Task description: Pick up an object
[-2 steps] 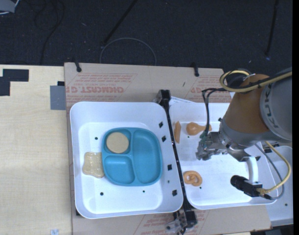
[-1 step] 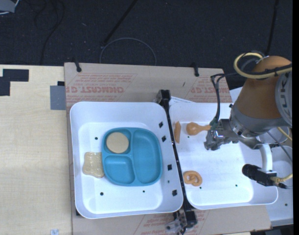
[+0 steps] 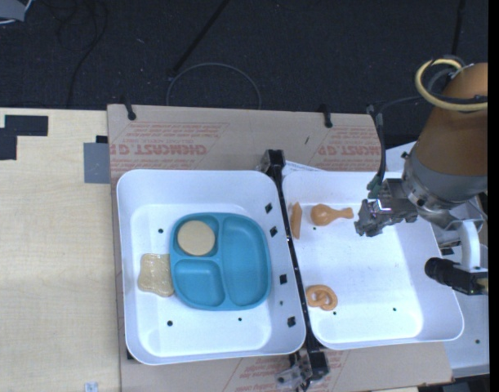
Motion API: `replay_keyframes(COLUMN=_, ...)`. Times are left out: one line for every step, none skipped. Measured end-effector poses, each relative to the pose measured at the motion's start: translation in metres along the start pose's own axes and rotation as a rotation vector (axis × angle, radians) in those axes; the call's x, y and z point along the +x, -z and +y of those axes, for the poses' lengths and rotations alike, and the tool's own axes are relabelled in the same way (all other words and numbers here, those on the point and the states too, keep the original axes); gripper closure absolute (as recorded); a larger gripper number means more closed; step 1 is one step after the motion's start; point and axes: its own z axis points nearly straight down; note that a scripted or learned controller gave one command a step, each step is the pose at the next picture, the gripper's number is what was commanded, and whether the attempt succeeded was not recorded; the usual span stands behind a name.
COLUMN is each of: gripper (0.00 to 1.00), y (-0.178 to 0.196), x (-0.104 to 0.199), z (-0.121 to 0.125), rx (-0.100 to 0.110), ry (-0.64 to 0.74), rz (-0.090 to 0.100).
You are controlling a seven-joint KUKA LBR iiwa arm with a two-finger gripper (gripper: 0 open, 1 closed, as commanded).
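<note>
Two shallow white plastic bins sit side by side on a cardboard sheet (image 3: 233, 137), split by a black divider rail (image 3: 283, 243) that serves as the landmark here.

Left of the rail, the left bin (image 3: 143, 333) holds one blue three-compartment plastic tray (image 3: 233, 268). One round tan cracker-like disc (image 3: 195, 238) lies in the tray's upper-left compartment, and one pale beige lumpy piece (image 3: 155, 274) rests on the bin floor, touching the tray's left edge.

Right of the rail, the right bin (image 3: 380, 317) holds three small things. One short orange-tan stick (image 3: 296, 220) lies just beside the rail, its long axis running roughly parallel to it, up and down the view. Near the stick, on the side away from the rail, one tan pear-shaped piece with a narrow neck (image 3: 329, 214) lies with its long axis across the view, bulb toward the rail and neck pointing toward the arm. One orange pretzel-shaped ring (image 3: 321, 298) lies lower in the bin, near the rail and well apart from the other two.

The dark two-finger gripper (image 3: 370, 221) hangs over the right bin, just beyond the tip of the pear piece's neck; nothing stands between them. Whether its fingers are spread or pressed together cannot be told, and nothing is seen between them.
</note>
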Motion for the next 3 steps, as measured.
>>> replay_keyframes(gripper=1.00, y=-0.001, x=0.049, z=0.019, rx=0.006, ry=0.003, rz=0.001)
replay_keyframes(gripper=1.00, y=-0.004, x=0.092, z=0.029, rx=0.007, ry=0.002, rz=0.001)
replay_keyframes(gripper=1.00, y=-0.008, x=0.147, z=0.042, rx=0.007, ry=0.004, rz=0.002)
